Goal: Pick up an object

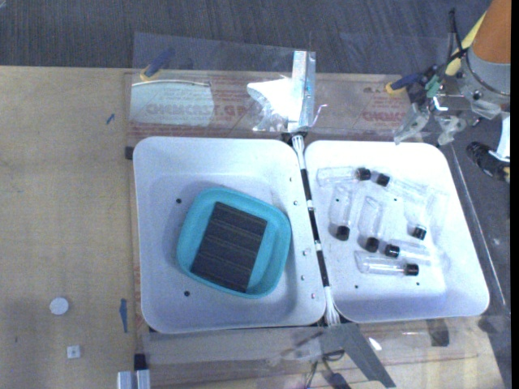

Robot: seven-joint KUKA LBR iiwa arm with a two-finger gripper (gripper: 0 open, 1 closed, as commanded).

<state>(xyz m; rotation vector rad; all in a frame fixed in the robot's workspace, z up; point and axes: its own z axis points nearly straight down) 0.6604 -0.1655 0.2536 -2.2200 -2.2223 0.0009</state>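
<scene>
We note a teal tray [235, 242] holding a dark ribbed block [230, 245] in the left bin [154, 177], and several clear black-capped vials [388, 266] scattered in the right bin [462, 274]. Farther back, the gripper [428, 128] hangs above that bin's far right corner. Its fingers look spread with nothing between them, though the view is blurred.

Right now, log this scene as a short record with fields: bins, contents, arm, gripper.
left bin: holds a blue tray with a dark ribbed block in it
right bin: several clear vials with black caps, lying scattered
arm: at the upper right, beyond the right bin's far corner
gripper: above the bin's far rim, nothing seen between its fingers
</scene>
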